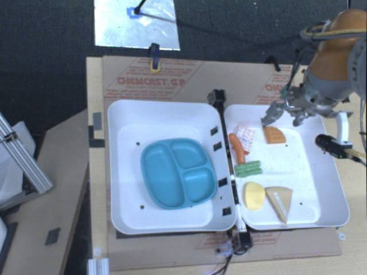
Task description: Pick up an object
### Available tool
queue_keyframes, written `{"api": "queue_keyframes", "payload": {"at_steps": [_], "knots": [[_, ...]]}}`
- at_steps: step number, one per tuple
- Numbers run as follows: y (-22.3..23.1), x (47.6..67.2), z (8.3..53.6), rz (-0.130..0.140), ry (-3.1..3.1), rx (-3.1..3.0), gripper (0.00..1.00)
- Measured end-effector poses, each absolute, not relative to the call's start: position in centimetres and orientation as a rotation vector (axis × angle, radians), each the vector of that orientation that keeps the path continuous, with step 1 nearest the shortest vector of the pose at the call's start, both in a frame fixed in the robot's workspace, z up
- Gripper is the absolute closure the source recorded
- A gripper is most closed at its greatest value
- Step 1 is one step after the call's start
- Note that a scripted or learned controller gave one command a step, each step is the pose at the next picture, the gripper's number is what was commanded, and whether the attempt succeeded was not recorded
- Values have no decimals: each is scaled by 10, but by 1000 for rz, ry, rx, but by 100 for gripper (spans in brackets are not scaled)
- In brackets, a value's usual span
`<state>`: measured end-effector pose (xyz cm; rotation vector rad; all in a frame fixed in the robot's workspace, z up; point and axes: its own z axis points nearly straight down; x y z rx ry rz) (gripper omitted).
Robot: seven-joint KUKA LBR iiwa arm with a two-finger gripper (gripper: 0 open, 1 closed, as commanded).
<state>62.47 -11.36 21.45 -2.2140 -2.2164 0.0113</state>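
The tan wedge [279, 201] lay at lower right, while the gripper [285, 112], fingers spread and empty, hovered just above the orange piece [274, 135], risking a glancing, off-centre closure.

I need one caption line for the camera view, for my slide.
Tool open above the right bin, near the orange piece; blue divided plate in the left bin.

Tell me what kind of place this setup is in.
Probably a robotics lab test bench: a grey arm with an orange band reaches over two shallow white plastic bins, one holding a blue divided plastic tray, the other toy food.
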Motion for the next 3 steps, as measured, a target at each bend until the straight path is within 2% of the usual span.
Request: {"api": "queue_keyframes", "payload": {"at_steps": [1,2,3], "knots": [[-113,627,222,-1,-2226,-2219,0],[-115,633,179,1,-2224,-2219,0],[-119,635,119,2,-2222,-2220,0]]}}
